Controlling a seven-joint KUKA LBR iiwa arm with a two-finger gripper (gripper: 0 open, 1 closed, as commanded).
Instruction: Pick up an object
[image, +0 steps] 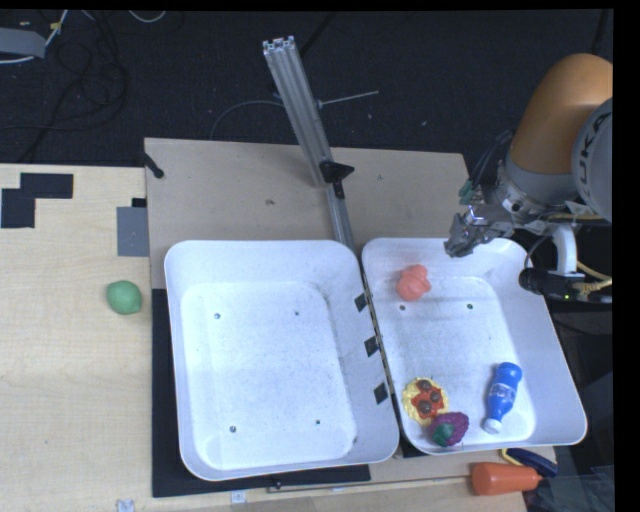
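The right bin (540, 330) holds a pink-orange lump (412, 283) near its back left. A blue and white bottle (501, 396) lies at its front right. Next to it are a yellow piece with red spots (425, 398) and a purple piece (449, 429). My gripper (466, 240) hangs over the bin's back rim, right of the pink lump and apart from it. Nothing shows between its fingers.
The left bin (262, 360) sits beside the right one, with black clips along the shared edge. A metal rail (306, 120) slants up from the bins' back. A green ball (125, 297) lies on the bench at left. An orange object (503, 478) lies in front of the right bin.
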